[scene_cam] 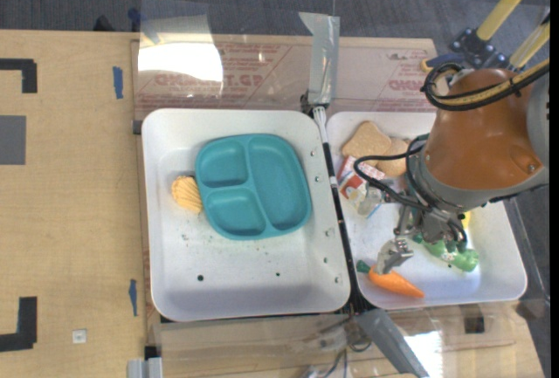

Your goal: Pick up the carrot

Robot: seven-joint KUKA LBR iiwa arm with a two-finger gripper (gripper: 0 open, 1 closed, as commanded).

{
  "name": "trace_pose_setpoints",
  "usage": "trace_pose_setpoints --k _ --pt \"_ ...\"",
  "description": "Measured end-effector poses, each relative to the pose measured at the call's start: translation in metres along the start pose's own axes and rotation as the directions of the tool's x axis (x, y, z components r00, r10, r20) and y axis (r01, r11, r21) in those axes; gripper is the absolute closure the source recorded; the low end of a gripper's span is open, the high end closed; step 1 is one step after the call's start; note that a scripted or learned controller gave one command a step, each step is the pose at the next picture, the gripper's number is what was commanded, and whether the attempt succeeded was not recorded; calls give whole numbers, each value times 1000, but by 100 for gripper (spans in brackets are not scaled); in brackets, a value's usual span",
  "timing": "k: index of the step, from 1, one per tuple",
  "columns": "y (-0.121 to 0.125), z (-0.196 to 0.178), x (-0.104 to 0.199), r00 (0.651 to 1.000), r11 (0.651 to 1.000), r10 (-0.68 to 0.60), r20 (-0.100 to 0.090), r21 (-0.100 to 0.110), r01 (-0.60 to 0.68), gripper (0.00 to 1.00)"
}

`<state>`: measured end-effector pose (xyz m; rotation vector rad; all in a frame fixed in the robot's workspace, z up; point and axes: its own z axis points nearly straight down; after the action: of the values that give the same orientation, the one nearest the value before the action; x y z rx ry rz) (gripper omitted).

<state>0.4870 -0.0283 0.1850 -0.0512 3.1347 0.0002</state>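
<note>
Bench (61, 193) w/ two white bins. Left bin (166, 280): teal tray (253, 184), shell-like toy (186, 192) beside it. Right bin (502, 280): bread (374, 143), green toy (463, 260), carrot (396, 282) at front edge. Hand (395, 256) hangs just above carrot, prob. lining up to grab; can't tell its grip state.

Orange-banded grey arm (479, 136), black cables, seemingly metallic tool (397, 256)

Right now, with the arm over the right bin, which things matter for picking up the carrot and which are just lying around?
Part of the job:
- small orange carrot at the front of the right white bin
- gripper just above the carrot

Just lying about:
- teal divided plastic plate in the left white bin
- yellow shell-shaped piece beside the plate
- tan bread slice
- green toy piece
</note>
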Motion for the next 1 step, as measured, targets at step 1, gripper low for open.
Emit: trace_pose_setpoints --k 1 --pt "27 0 3 966 966 -259 -1 -2 259 0"
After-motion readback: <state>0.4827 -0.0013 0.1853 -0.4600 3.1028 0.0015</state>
